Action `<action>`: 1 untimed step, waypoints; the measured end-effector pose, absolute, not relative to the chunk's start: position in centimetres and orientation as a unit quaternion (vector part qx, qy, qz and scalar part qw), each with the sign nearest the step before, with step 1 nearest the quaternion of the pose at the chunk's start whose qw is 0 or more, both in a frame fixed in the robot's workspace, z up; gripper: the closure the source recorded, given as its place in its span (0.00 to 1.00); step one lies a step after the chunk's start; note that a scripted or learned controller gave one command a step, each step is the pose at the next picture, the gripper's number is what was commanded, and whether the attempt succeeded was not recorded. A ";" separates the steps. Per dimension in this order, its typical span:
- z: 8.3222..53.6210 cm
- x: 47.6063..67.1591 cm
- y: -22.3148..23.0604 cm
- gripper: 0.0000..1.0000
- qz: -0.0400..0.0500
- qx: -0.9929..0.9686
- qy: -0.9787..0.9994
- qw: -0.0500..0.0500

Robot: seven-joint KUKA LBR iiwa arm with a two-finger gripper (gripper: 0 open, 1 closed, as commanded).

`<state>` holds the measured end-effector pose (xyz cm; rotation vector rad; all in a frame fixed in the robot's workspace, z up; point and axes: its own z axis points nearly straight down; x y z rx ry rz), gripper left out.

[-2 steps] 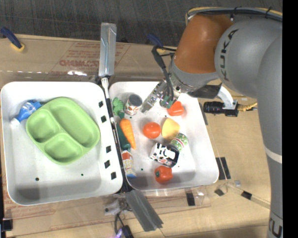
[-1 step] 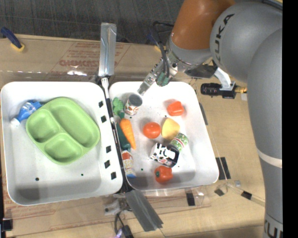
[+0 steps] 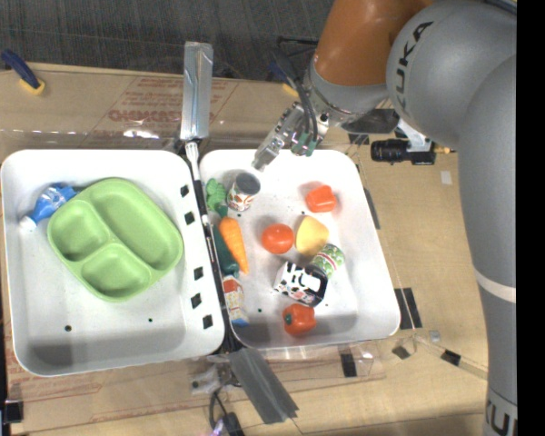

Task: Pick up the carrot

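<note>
A cardboard-covered desk [image 3: 418, 361] lies under me, carrying two shallow white bins side by side. The left bin [image 3: 36, 334] holds a green divided plate [image 3: 114, 236] with something blue [image 3: 53, 198] tucked at its far corner. The right bin [image 3: 368, 271] is crowded, and that is where my work is.

The carrot [image 3: 232, 244] lies against the right bin's left wall, beside the divider, its orange body running lengthwise with a green end [image 3: 217, 195] toward the far side. A small cup-like container [image 3: 242, 192] sits just beyond it, a red tomato [image 3: 276, 238] is just to its right, and a small bottle [image 3: 232, 296] lies at its near end.

To do this step well, I judge I should come down over the carrot's middle with my fingers set across its width, so that one finger slips into the narrow space by the wall and the other between carrot and tomato. The wall is the risk: too far left and I strike the bin's edge, too far right and I nudge the tomato.

My pincer [image 3: 285, 139] hangs above the far rim of the right bin, well apart from the carrot. Its fingers look slightly apart and nothing lies between them; it touches nothing that I can make out.
</note>
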<state>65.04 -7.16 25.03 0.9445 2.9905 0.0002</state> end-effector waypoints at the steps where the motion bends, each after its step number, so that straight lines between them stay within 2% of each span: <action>1: 25.2 64.9 -6.3 1.00 0.000 0.257 0.966 0.001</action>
